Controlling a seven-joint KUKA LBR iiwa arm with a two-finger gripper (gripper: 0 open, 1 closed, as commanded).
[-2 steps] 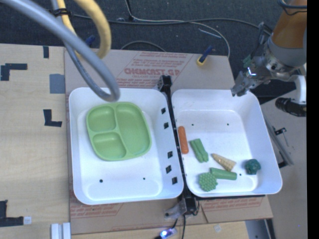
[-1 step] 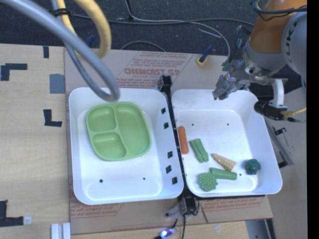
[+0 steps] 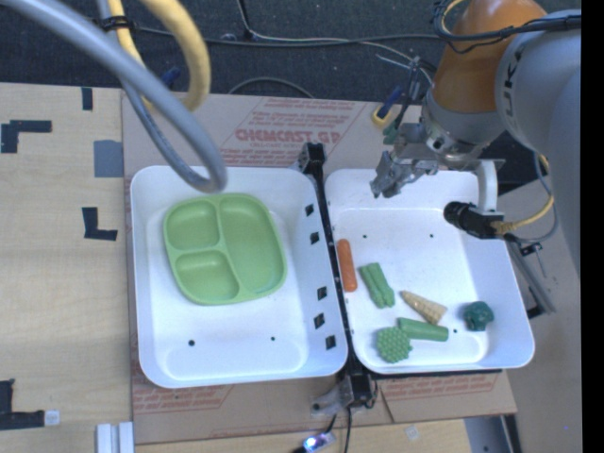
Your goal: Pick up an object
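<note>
- While the arm (image 3: 500, 74) leans in from the right over the right bin (image 3: 415, 225), its gripper (image 3: 389, 185) hangs above the bin's bare far-left part, tipped down and leftward; nothing sits between its fingers, and whether they are spread or closed I cannot tell.
- Near that bin's left wall lies the carrot (image 3: 347, 264), long axis running near to far.
- Just right of it the bean pod (image 3: 377, 285) lies slanted, far end leaning left.
- Further right the corn cone (image 3: 423, 305) points its tip left and away.
- Below it the green stick (image 3: 422, 329) lies almost crosswise, touching the round bumpy piece (image 3: 394, 344).
- By the right wall sits the broccoli (image 3: 478, 316).
- Inside the left bin (image 3: 226, 347) rests a green divided plate (image 3: 225, 248).
</note>
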